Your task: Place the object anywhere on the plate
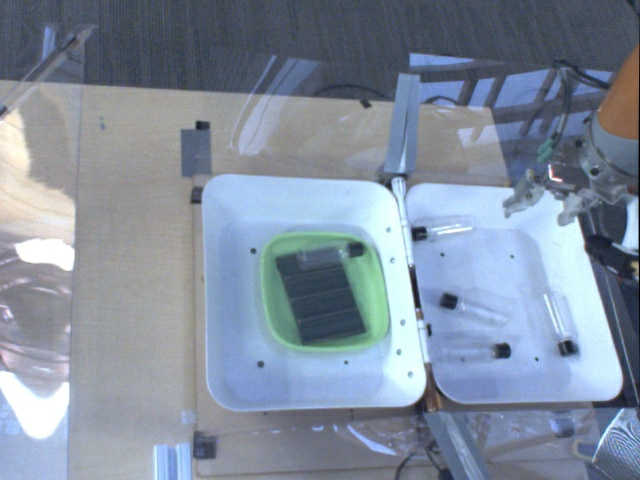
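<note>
A green plate sits in the left bin. On the plate lies a black ribbed block. A clear vial with a black cap rests across the block's far end. My gripper hangs over the far right corner of the right bin, well away from the plate. It is open, with nothing between its fingers. Below it in the right bin lie several more clear vials with black caps, the nearest by the far left wall.
Other vials lie mid-bin, near the front and at the right. A grey metal post rises behind the seam between the bins. Cables and brackets crowd the far right beside the arm.
</note>
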`<action>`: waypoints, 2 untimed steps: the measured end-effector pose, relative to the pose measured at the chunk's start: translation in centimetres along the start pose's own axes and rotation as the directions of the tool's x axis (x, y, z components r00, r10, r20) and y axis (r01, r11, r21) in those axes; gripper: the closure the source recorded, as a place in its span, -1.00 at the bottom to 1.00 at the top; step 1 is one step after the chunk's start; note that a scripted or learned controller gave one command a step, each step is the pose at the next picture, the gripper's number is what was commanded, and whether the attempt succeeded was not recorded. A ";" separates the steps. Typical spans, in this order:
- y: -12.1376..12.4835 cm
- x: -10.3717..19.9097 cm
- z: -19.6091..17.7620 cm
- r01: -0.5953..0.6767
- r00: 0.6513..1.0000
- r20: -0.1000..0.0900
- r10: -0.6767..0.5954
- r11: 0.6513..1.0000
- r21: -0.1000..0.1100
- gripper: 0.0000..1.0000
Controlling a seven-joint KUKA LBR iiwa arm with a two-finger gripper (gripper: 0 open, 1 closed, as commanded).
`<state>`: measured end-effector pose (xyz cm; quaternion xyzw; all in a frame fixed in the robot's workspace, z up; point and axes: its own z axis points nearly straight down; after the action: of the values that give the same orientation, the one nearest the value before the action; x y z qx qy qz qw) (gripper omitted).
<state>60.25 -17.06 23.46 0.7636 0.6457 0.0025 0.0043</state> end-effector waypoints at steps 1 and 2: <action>2.3 -2.2 0.2 -0.054 0.999 0.000 0.054 0.999 0.000 -1.00; 4.5 -1.1 -3.3 -0.107 0.994 0.001 0.107 0.994 -0.001 -1.00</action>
<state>64.44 -18.88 26.83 0.7970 0.6039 0.0026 0.0047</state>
